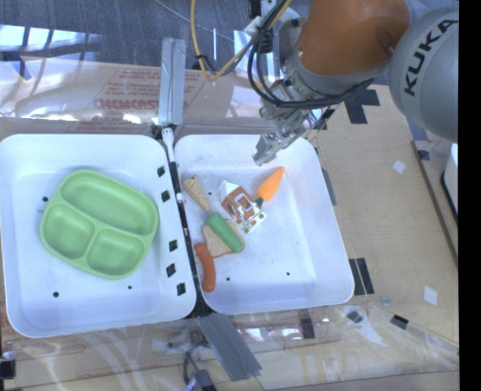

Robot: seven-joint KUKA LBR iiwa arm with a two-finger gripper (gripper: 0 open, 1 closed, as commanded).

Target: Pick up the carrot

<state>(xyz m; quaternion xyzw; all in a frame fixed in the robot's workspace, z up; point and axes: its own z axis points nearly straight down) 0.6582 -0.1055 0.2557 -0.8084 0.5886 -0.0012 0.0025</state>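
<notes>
The small orange toy carrot with a green leafy end point(269, 184) lies in the right shallow white plastic bin point(309, 251), up near the far wall. It rests flat on the bin floor. Its long side runs at a slant: the orange tip points up and to the right, and the green end points down and to the left, toward a little white and orange toy house block point(243, 208) that sits just beside it.

The grey metal two-finger gripper point(269, 148) hangs just above the carrot's upper end, close to the bin's far wall. I cannot tell if the jaws are spread or pressed together, because the view is too blurry there. Nothing can be seen between them, so the carrot is not picked up yet.

To do this step well, I think the jaws should come straight down over the fat middle of the carrot and squeeze across its short side, not along its long side. They should stay away from the toy house and the wall.

The green divided plate point(98, 222) sits in the left white bin point(28, 292), well apart
</notes>
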